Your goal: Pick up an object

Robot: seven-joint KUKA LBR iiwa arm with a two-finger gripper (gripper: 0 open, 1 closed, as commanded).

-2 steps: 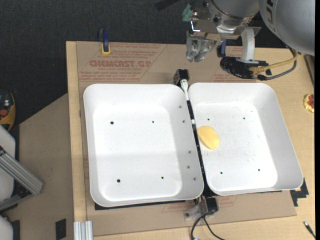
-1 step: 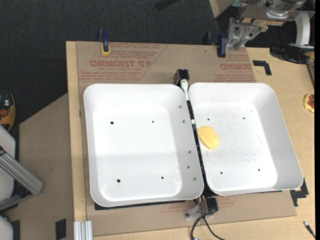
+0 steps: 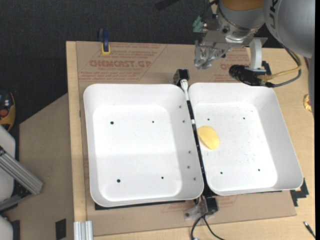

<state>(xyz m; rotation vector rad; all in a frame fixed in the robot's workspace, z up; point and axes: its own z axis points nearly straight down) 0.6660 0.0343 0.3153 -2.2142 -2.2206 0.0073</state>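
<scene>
The left bin (image 3: pixel 100 114) lies nearest; a yellow rounded object (image 3: pixel 208 137) sits in the right bin (image 3: pixel 280 134) near the divider (probably light, smooth, slippery: pinch across its middle). The gripper (image 3: pixel 206 60) hangs above, apart from it; its state I cannot tell.

The arm (image 3: pixel 280 9) is cut off by the top and right edges at about one o'clock, so its base is out of frame. The gripper (image 3: pixel 206 60) is small and blurred (finger spacing cannot be made out). A yellowish thing (image 3: pixel 307 103) at three o'clock is clipped by the right edge.
</scene>
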